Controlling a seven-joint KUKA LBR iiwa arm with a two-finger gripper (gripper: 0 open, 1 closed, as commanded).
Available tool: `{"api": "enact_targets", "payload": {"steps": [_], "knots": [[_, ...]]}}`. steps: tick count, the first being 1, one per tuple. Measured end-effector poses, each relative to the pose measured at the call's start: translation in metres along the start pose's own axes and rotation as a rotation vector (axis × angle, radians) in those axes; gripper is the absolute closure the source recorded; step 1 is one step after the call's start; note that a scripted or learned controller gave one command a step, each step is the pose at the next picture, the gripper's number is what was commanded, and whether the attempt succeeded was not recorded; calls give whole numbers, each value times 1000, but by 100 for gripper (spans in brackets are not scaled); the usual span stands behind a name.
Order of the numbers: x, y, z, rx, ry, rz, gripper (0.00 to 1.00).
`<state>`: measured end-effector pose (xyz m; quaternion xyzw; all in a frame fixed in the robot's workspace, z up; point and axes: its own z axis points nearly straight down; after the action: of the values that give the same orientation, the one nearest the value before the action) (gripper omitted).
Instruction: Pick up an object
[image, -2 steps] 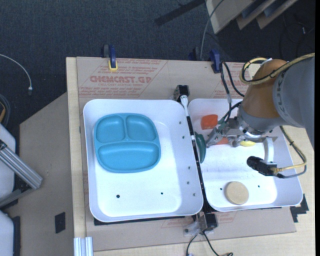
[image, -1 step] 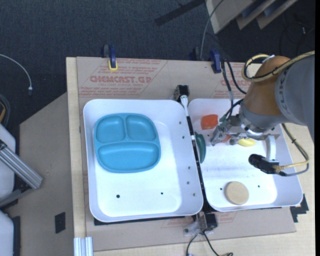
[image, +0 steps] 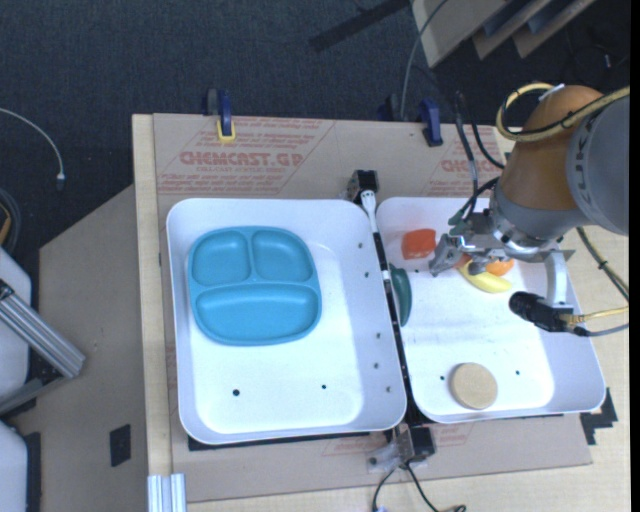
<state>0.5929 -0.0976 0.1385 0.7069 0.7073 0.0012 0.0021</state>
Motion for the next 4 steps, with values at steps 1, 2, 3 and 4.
{"api": "enact_targets", "payload": {"steps": [1, 2, 3, 4], "knots": [[5, -3, -45, -1, 0, -1, 100], [-5, -1, -95, -2, -1, 0, 100], [39, -5, -88, 7, 3, -4, 100], [94, -19, -95, 7, 3, -4, 100]]}}
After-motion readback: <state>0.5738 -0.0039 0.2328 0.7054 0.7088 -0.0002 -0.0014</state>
